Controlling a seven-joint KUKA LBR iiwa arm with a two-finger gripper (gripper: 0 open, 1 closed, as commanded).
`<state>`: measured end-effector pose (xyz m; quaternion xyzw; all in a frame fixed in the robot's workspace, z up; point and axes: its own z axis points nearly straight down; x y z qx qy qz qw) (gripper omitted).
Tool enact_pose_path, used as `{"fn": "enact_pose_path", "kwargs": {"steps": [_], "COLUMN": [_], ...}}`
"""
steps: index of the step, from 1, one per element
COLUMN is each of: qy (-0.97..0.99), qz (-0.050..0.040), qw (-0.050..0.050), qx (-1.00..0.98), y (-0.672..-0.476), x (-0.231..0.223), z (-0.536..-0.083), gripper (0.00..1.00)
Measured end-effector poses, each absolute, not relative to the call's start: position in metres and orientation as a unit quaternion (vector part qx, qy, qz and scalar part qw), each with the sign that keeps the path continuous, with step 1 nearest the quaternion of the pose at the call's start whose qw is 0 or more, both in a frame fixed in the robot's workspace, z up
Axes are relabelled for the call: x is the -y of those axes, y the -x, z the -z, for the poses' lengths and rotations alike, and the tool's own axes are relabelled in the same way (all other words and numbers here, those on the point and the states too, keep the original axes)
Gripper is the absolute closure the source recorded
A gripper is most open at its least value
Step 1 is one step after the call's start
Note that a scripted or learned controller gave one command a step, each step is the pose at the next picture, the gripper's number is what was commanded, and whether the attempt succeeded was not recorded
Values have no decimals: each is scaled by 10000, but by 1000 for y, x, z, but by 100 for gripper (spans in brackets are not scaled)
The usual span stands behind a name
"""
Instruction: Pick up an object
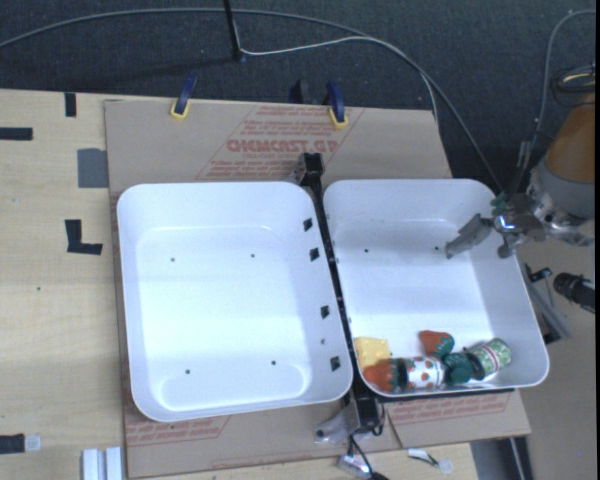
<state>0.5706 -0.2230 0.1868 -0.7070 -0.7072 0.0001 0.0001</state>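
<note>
- Your grey metal claw (pixel 477 234) is hovering over the far right part of the right-hand shallow white bin (pixel 400 203); you cannot tell how far open it is, and nothing is showing in it.
- The small colourful objects (pixel 435 361) are lying clustered along that bin's near edge, well apart from the claw, towards the camera.

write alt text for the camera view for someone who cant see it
A grey robot arm with an orange band reaches in from the right, its pincer over the far right part of the right white bin. A cluster of small objects, including a yellow piece and a green-capped bottle, lies along that bin's near edge. The left white bin sits beside it.
</note>
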Motion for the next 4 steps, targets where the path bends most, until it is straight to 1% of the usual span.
{"fn": "enact_pose_path", "kwargs": {"steps": [1,2,3,4], "qy": [7070,7070,7071,7067], "qz": [-2,-4,2,-8], "qw": [0,5,-5,17], "qx": [7072,7072,7071,7075], "y": [-557,-542,-524,-494], "x": [215,203,199,171], "z": [-192,-182,-203,-174], "gripper": [0,0,0,0]}}
